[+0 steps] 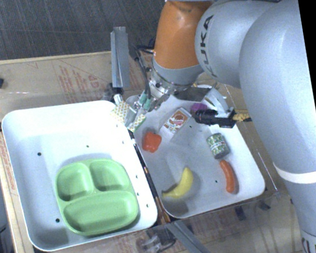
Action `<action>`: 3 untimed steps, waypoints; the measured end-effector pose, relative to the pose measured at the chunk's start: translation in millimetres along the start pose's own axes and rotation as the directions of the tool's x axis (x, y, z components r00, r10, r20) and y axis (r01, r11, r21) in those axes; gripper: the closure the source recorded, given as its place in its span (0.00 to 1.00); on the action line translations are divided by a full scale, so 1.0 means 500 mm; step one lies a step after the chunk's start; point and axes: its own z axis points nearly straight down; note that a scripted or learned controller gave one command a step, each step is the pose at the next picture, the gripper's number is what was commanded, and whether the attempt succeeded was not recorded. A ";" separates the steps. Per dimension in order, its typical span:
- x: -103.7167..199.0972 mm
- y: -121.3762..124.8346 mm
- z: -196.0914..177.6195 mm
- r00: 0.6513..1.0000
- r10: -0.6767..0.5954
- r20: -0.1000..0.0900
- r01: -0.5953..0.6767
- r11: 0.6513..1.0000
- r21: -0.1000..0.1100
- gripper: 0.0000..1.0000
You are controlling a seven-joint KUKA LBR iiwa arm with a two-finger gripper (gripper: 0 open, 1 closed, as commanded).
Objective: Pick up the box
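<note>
- Left bin (pixel 28 174): it holds a green tray (pixel 96 196) with three compartments, lying toward the bin's 5 o'clock corner.
- Gripper (pixel 134 113): it sits at the 11 o'clock corner of the right bin (pixel 252 188), over the seam between the two bins. A small checkered thing is at its tip; whether its fingers are apart or together, I cannot tell.
- Red pepper (pixel 151 142): just at 5 o'clock of the gripper, near the right bin's left wall.
- Banana (pixel 180 185): at 6 o'clock of the pepper, near the bin's front.
- Box (pixel 176 121): small, white and red, lying tilted on the bin floor at 1 o'clock of the pepper and at 4 o'clock of the gripper, apart from it.
- Can (pixel 217 145): on its side, at 4 o'clock of the box.
- Sausage (pixel 229 176): just at 6 o'clock of the can.
- Arm (pixel 251 35): grey with an orange band, coming in from 2 o'clock.
</note>
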 end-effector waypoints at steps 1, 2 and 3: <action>0.079 0.028 0.028 0.999 -0.043 -0.001 0.043 0.999 -0.001 1.00; 0.189 -0.007 0.008 0.999 -0.053 0.000 0.053 0.999 0.000 1.00; 0.209 0.170 0.029 0.997 -0.075 0.000 0.075 0.997 -0.001 1.00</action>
